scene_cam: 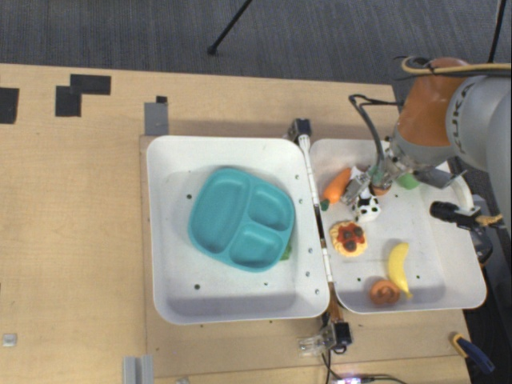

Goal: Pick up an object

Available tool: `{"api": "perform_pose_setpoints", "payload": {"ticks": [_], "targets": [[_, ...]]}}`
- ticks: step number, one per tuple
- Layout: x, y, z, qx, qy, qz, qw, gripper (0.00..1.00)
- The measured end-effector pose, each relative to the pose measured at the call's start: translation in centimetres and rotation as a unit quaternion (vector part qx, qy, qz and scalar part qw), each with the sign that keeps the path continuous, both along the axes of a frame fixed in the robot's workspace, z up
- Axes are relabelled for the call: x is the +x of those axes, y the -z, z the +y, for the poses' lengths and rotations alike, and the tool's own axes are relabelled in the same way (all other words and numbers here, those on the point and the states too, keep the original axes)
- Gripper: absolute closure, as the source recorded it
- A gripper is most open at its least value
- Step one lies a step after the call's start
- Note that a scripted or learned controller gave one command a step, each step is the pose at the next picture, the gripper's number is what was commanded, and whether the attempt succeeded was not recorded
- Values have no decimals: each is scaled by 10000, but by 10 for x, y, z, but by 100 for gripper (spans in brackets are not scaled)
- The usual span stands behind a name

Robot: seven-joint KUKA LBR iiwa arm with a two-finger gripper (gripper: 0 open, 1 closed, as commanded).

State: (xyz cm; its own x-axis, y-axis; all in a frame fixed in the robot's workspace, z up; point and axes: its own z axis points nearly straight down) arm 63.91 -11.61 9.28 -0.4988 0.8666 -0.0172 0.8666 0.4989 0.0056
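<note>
Tool (pixel 370 184) low in right bin (pixel 448 294), fingertips indistinct among toys.

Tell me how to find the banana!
Look in the right white bin, the one crowded with toy food, not the one holding the big teal plate. Go toward its near edge: the banana lies beside a round orange-brown fruit. It's the only long, curved, bright yellow thing there.

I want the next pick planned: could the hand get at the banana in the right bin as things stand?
Probably yes. The banana lies open from above, apart from the pizza toy and just touching the round fruit; the hand sits farther back in that bin.
</note>
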Motion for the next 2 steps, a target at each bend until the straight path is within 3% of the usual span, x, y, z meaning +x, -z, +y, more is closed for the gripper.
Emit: {"api": "perform_pose_setpoints", "payload": {"ticks": [1,2], "targets": [[1,2,20,34,970,-28,9953,0],[6,-16,19,28,957,-119,9953,100]]}}
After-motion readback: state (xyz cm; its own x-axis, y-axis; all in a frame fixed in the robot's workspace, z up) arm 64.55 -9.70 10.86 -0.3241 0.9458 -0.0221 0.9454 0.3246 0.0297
